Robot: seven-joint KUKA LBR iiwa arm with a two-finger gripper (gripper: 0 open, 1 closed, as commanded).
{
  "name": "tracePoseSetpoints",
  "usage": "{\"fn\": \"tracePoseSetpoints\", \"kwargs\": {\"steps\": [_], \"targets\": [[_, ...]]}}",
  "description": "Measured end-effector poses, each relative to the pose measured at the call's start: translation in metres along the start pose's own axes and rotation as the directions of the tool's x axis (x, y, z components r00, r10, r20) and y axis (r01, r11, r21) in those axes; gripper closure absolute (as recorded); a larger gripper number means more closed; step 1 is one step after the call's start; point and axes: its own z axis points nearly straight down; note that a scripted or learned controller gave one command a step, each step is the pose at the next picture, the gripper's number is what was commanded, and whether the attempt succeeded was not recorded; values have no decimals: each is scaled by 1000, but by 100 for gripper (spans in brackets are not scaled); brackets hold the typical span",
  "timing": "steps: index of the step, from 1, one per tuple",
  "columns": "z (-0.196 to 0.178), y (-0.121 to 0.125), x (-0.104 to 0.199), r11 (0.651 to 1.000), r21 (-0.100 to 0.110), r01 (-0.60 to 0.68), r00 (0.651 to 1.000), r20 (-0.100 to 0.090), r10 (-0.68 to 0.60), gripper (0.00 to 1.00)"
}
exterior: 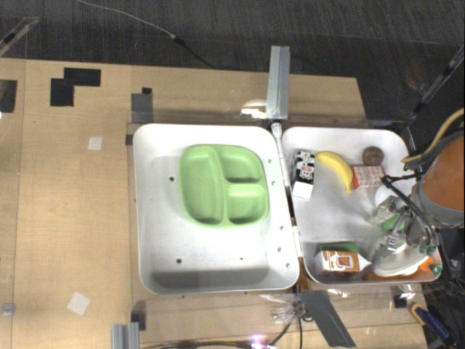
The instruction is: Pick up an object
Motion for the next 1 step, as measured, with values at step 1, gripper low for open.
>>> {"fn": "tracePoseSetpoints", "kwargs": {"steps": [1], "targets": [[0, 5, 1, 999, 1, -35, 999, 2, 35, 0]]}}
